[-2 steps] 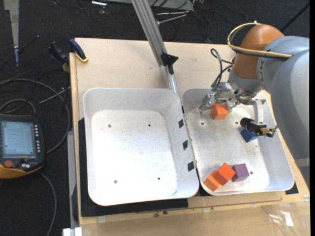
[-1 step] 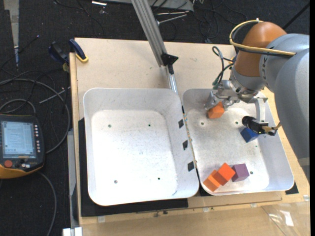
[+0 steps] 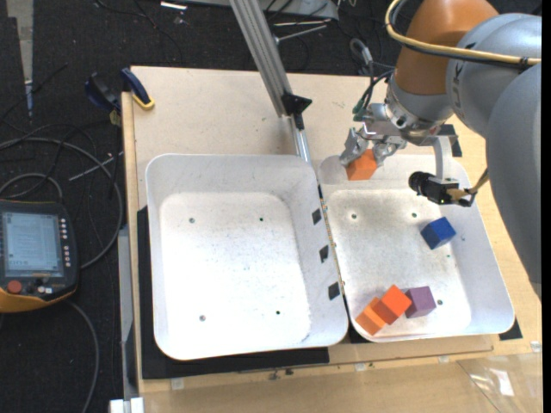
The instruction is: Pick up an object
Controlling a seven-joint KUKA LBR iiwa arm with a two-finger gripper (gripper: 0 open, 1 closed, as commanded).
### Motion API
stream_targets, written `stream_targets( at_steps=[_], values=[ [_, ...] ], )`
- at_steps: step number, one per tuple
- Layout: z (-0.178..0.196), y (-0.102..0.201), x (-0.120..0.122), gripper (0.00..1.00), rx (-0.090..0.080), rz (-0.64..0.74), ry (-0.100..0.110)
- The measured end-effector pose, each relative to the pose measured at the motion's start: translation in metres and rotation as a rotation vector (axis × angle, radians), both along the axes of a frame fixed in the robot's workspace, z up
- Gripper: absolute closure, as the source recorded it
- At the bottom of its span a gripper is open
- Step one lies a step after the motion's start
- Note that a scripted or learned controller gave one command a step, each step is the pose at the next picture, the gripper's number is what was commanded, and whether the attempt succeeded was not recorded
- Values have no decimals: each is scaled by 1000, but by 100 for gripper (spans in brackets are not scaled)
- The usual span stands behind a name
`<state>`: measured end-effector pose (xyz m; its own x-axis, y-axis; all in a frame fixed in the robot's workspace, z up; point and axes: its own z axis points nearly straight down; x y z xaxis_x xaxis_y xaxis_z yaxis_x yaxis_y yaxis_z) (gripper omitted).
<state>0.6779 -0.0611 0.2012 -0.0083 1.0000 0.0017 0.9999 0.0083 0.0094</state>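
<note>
Right now the gripper (image 3: 368, 155) hangs over the far left corner of the right bin (image 3: 482, 317), and its fingers are closed around an orange block (image 3: 362, 167), which sits lifted just above the bin's rim. The block shows between the finger tips, tilted a bit, its lower edge poking out below them. The arm (image 3: 491, 58) comes in from the right, grey casing with the big orange band just above the wrist, cables looping over the top of it.

Still lying in the right bin: a blue cube (image 3: 438, 232) near the middle right, well apart from the gripper. Down at the near edge, another orange block (image 3: 385, 308) lies at a slant, and a purple cube (image 3: 420, 300) sits just beside it on the right, touching or nearly so, hard to say which.

The left bin (image 3: 172, 317) stands side by side with the right one, rims meeting along the middle, with small black clips along that seam.

Off the bench: a metal pole (image 3: 263, 46) slants down from the top toward the bins' far junction. A blue and yellow clamp (image 3: 129, 89) sits at the bench's far left corner. A teach pendant (image 3: 34, 252) with a lit screen lies on the dark floor on the left, among cables.
</note>
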Motion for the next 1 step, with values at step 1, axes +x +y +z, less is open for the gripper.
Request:
stream_targets(
  at_steps=[1],
  values=[
    [-6,67,0,100,1,1,9]
  ],
)
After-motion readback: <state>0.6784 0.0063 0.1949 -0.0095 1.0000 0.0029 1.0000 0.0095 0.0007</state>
